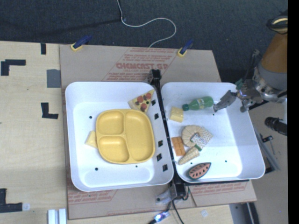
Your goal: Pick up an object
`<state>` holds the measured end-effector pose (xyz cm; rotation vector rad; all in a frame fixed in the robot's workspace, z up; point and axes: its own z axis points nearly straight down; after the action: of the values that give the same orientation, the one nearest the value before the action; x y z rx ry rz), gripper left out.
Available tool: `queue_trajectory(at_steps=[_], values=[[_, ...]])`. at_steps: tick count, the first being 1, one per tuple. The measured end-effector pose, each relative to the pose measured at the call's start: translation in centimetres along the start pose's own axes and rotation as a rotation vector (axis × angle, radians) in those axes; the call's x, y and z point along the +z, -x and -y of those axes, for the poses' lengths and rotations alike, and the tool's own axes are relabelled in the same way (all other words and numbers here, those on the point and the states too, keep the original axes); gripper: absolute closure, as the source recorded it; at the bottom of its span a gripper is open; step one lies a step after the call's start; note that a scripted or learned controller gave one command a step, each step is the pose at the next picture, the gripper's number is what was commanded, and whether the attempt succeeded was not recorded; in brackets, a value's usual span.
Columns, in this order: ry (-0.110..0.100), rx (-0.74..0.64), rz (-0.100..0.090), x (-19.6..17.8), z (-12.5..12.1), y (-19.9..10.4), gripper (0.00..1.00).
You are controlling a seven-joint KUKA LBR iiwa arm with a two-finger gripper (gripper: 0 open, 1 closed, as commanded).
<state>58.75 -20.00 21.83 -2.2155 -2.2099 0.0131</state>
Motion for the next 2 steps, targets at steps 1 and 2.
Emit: queue_trajectory(at_steps=[1,2], values=[[0.013,-0.004,0.003,-0.8,-0.3,0.0,0.0],[0.009,-0.004,0.003,3.6,0.0,-0.4,0.0]])
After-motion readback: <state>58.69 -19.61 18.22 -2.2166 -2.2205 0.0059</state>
